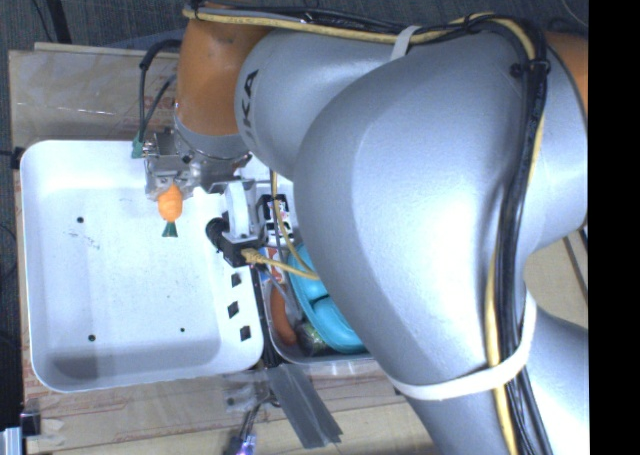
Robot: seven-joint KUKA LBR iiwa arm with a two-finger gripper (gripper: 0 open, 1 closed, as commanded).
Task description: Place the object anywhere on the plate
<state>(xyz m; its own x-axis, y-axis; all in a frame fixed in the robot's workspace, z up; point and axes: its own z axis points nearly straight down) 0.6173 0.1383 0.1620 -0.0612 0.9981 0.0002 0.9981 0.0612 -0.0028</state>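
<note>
A small orange toy carrot (170,204) with a dark green tip hangs at the end of my gripper (168,186), whose fingers are shut on its top. Both are over the upper right part of the left white bin (60,273), near the wall between the bins. In the right bin, a curved blue thing (326,318) that may be the plate peeks out from under the arm. Most of it is hidden.
The bulky grey arm (420,203) covers nearly all of the right bin (300,355). A brown-orange thing (283,324) lies beside the blue one. The left bin's floor has a few small dark specks. The wooden bench (70,73) borders the bins.
</note>
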